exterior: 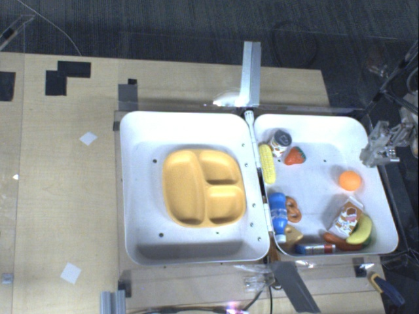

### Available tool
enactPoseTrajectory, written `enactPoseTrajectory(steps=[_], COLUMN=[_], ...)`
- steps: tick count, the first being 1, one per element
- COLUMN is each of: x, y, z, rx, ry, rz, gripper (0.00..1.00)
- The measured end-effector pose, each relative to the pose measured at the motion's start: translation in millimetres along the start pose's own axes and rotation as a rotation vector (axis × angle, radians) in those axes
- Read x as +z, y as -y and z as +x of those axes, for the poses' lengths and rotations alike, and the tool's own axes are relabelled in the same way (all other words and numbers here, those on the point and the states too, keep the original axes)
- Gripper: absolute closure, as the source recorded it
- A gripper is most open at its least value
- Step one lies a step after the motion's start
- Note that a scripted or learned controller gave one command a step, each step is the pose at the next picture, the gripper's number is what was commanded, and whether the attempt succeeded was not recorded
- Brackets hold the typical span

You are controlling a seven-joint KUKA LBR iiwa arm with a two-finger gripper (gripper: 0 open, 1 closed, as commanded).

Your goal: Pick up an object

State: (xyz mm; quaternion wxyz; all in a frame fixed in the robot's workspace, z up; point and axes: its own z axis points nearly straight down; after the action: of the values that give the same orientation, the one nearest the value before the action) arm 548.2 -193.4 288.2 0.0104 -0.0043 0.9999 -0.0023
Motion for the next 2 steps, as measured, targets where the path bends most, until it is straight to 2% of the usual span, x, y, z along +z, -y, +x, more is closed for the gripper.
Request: enactPoseTrajectory(steps=[1, 2], x=[-11.0, 65.4], y=[-44.0, -65.8], z=[32.9, 21.8], rx=[0.006, 0.231], ry=[-0.009, -0.016], rz=[-0.003, -0.003], gripper=[1.00, 1.00])
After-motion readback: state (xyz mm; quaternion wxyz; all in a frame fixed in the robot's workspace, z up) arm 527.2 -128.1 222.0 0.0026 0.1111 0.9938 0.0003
